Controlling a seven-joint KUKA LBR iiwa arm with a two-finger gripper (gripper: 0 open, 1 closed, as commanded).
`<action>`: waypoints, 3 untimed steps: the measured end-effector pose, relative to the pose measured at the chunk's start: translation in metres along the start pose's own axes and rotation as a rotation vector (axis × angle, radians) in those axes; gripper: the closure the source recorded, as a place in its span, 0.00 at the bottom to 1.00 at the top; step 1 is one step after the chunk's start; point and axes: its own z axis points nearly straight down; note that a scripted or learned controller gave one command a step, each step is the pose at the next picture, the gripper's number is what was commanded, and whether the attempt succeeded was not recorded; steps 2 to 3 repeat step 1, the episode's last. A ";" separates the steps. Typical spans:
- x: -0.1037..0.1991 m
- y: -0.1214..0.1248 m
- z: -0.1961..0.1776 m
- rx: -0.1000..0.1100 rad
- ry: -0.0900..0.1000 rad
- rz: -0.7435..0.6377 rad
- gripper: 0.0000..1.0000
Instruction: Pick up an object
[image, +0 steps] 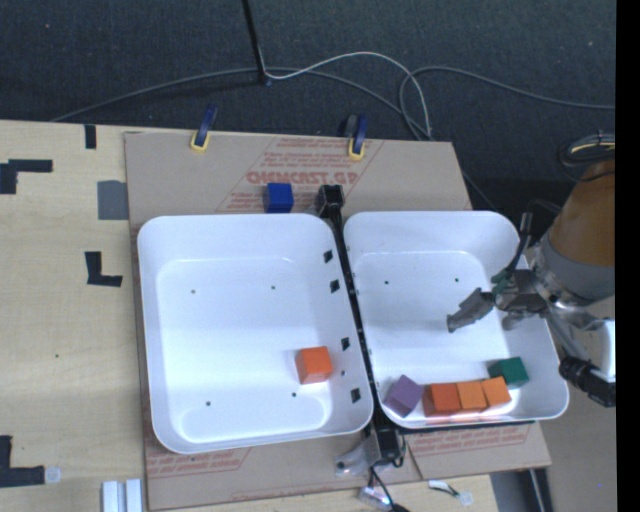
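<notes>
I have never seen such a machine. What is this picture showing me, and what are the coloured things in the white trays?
One camera, fixed above a bench, looks down at a slant. From the right, a robot arm, grey with an orange band, reaches in. Its gripper, the two-finger part that grasps, is over the right bin, and nothing shows between its fingers.

Two shallow white bins stand side by side. The left bin holds one orange block. Along the near edge of the right bin lie a purple block, two orange blocks, a lighter orange block and a green block. A blue block sits on the cardboard behind the bins. The arm is meant to pick up one object.
</notes>
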 end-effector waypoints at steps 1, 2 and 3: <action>0.018 0.030 -0.046 -0.004 0.000 0.036 0.00; 0.018 0.030 -0.046 -0.004 0.000 0.036 0.00; 0.018 0.030 -0.046 -0.004 0.000 0.036 0.00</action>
